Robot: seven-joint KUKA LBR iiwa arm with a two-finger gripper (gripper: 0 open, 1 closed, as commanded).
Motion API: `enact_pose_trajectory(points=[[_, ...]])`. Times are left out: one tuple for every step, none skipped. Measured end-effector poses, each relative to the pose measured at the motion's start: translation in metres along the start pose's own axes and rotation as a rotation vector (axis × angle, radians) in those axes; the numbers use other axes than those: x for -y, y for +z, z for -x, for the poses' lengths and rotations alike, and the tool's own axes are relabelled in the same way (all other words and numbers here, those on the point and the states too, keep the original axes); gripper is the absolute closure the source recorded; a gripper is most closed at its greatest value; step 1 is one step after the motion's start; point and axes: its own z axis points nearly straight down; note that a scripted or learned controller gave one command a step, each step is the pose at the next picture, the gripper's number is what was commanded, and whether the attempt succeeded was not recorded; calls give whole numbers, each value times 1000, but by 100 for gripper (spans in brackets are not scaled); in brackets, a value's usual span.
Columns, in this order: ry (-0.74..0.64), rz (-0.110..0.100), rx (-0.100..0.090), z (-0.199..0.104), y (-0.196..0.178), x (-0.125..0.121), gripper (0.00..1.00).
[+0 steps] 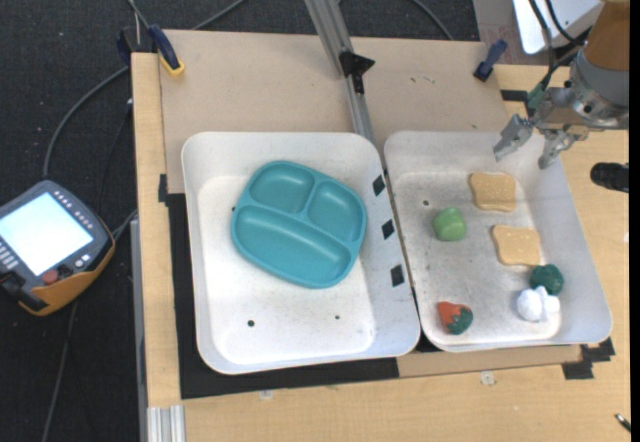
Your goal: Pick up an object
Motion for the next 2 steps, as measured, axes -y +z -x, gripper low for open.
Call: enact_pose_trajectory(points=[[-3, 14, 4, 0, -9, -3, 0], [-4, 9, 2, -6, 36, -9, 0]])
